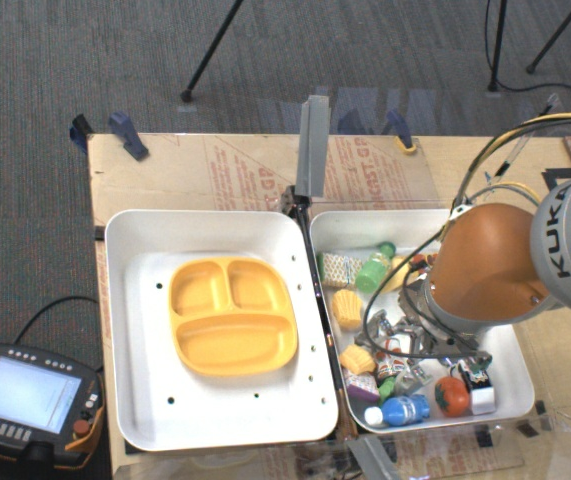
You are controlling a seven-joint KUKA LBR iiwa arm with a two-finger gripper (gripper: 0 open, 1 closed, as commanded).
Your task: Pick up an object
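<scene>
hand [417, 346] is down in the right bin [521, 373], can't tell its state. pile there: green bottle [374, 268], yellow corn [347, 308], blue bottle [406, 410], orange ball [452, 396] toward the tabletop's front-right corner.

Small toys crowd the right bin [521, 366]: a green bottle [373, 268] near its back edge, a blue bottle [405, 410] and tomato [452, 396] along the front edge.
</scene>
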